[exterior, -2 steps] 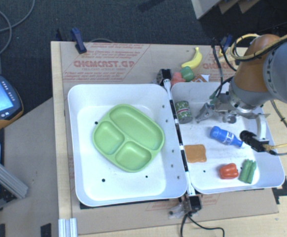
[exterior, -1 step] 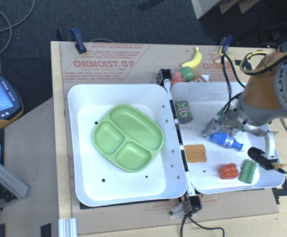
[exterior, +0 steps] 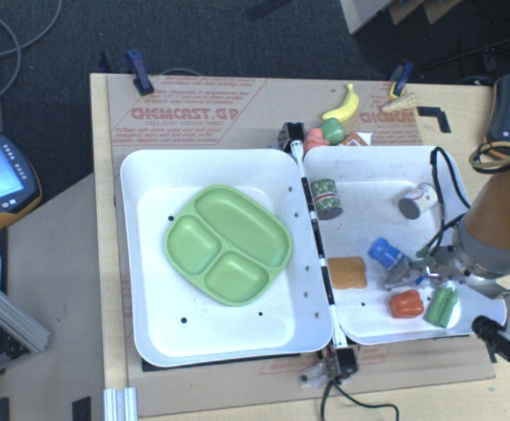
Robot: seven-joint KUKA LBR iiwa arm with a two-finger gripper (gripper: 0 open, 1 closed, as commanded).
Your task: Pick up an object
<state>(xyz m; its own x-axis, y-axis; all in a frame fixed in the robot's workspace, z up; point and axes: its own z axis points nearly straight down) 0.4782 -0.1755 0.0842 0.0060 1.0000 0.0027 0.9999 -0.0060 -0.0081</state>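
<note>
Here the pincer [exterior: 406,274], its grip impossible to judge, crowds the blue object [exterior: 384,253], red object [exterior: 406,304] and green bottle [exterior: 442,306] near the right bin's [exterior: 369,175] front edge, risking a nudge instead of a catch.

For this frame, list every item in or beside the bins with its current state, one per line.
Green divided plate: flat in the left bin, nothing on it.
Can: lying against the right bin's left wall.
Brown bread slice: flat on the right bin floor.
Blue item: on the floor, by the end effector.
Red item: resting near the front wall.
Green bottle: tilted, beside the red item.
Banana: outside the bins, on the bench.
End effector: low in the right bin.
</note>
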